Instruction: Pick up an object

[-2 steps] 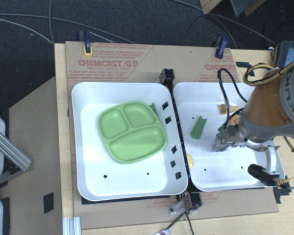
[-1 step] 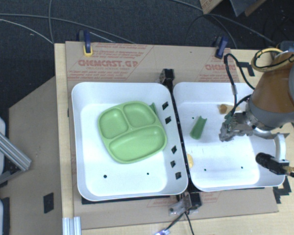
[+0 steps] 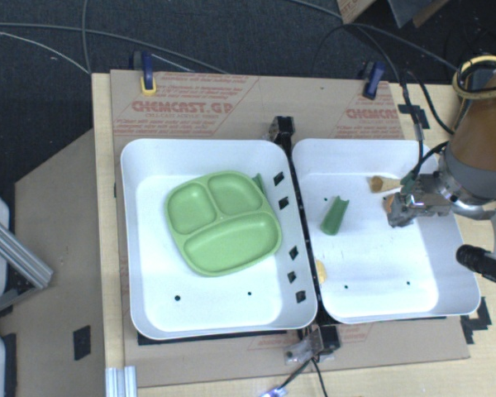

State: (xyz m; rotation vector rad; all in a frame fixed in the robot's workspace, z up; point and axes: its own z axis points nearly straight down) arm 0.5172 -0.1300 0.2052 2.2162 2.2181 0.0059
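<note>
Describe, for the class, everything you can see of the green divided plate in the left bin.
The green divided plate is pale green and looks like moulded plastic, with rounded corners and a raised rim. It has three compartments: two small ones on the far side and one wide one nearer the camera, with nothing visible in them. It lies flat and upright, turned a little askew, on the floor of the left bin, towards its middle. A small dark green piece pokes out at its far right corner.
</note>
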